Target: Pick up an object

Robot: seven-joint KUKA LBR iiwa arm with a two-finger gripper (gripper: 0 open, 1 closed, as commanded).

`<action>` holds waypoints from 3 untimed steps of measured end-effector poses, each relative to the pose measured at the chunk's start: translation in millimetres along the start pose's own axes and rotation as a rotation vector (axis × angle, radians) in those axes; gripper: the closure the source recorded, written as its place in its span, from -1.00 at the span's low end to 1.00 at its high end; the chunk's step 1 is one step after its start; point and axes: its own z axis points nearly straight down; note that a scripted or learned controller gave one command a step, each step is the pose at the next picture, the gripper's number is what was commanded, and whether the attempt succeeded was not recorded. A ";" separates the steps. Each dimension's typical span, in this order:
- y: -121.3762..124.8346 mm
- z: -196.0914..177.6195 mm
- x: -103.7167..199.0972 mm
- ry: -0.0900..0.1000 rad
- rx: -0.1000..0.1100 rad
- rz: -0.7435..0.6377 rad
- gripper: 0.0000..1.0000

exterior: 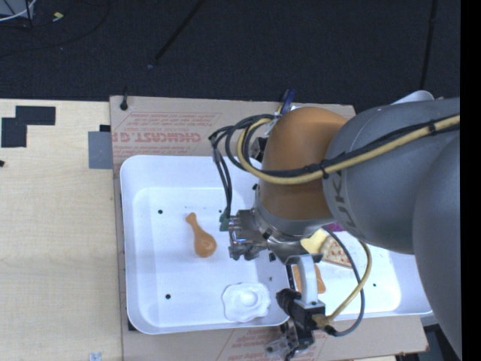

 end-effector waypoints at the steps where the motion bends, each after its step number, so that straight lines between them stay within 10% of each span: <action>1: -2.0 -22.5 -12.5 0.001 -0.009 0.005 1.00; 2: 10.6 -10.5 74.3 0.000 -0.009 -0.002 1.00; 3: -2.0 -57.0 67.8 0.001 -0.011 0.003 1.00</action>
